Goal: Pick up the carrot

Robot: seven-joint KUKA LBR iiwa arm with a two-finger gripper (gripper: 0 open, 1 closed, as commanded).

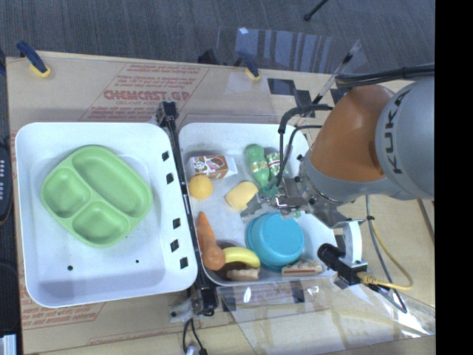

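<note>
The orange carrot (209,242) lies lengthwise against the left wall of the right bin (222,133), its thick end toward the front, beside a banana (242,257). My gripper (287,197) hangs below the grey and orange wrist over the middle of the right bin, just above the blue bowl (275,241). It is well to the right of the carrot, and nothing visible is held in it. The wrist covers most of the gripper.
The right bin also holds a yellow lemon (200,187), a pale yellow piece (241,195), a green bottle (256,162), a brown packet (209,166) and a flat sandwich-like item (301,270). A green divided plate (96,194) sits in the left bin (111,283).
</note>
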